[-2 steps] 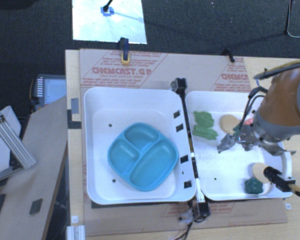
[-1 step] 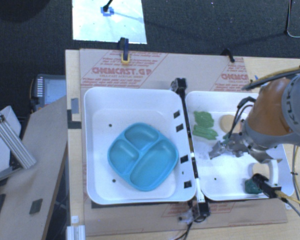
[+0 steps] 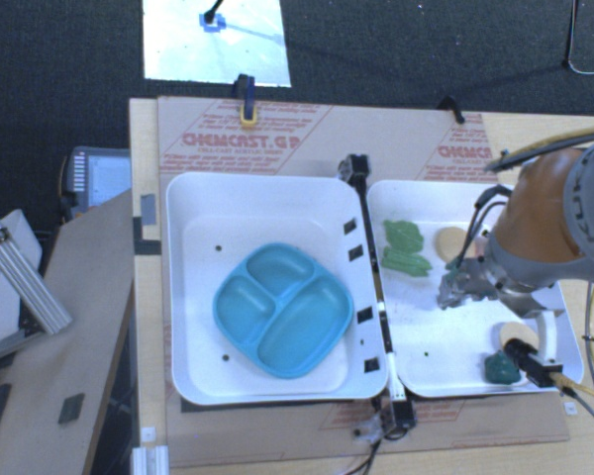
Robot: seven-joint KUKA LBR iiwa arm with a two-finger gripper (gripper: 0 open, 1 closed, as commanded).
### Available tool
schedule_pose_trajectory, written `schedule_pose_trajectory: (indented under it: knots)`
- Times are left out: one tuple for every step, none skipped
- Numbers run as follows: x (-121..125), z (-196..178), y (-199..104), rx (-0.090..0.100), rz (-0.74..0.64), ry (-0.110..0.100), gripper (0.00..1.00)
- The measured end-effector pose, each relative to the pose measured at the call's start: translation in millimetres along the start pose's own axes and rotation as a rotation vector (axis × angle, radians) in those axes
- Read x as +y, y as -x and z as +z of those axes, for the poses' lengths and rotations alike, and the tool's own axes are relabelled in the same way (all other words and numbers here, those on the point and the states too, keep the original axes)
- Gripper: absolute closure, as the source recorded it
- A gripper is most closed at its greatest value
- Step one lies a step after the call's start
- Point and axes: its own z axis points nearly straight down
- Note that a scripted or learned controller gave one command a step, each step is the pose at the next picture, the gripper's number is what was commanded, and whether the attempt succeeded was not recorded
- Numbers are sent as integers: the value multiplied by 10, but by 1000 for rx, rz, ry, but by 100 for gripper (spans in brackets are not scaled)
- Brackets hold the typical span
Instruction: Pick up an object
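Desk (image 3: 307, 127) fills the middle of the frame, covered by a printed cardboard sheet, and carries two white bins side by side. Arm (image 3: 559, 216) comes in from the right edge, partly cut off, and covers the right part of the right bin (image 3: 426, 364). Its gripper (image 3: 455, 290) hangs low over the middle of that bin; dark and blurred, so whether the jaws are apart or together cannot be told, and nothing is visible between them.

Left bin (image 3: 228, 201), centre of frame, holds a blue divided plate (image 3: 282, 310) lying flat, tilted diagonally.

Right bin holds a green leafy toy (image 3: 404, 247) at its upper left, just left of the gripper and apart from it. A tan round thing (image 3: 449, 240) sits beside it, half hidden by the arm. A dark green lump (image 3: 499, 368) lies at the bin's lower right corner, next to a black and white part of the arm.

Pale sheet (image 3: 213, 28) on the dark floor, top of frame. Yellow clamp (image 3: 247, 102) at the desk's top edge.
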Motion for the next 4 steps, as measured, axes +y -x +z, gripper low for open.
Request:
schedule_pose_trajectory:
  knots:
    - [1,-544,110,-2,2,5,100]
    - [30,-1003,185,-2,-2,5,100]
    - [-41,-1493,218,-2,-2,4,100]
    - [-24,-1401,-412,2,-9,1,100]
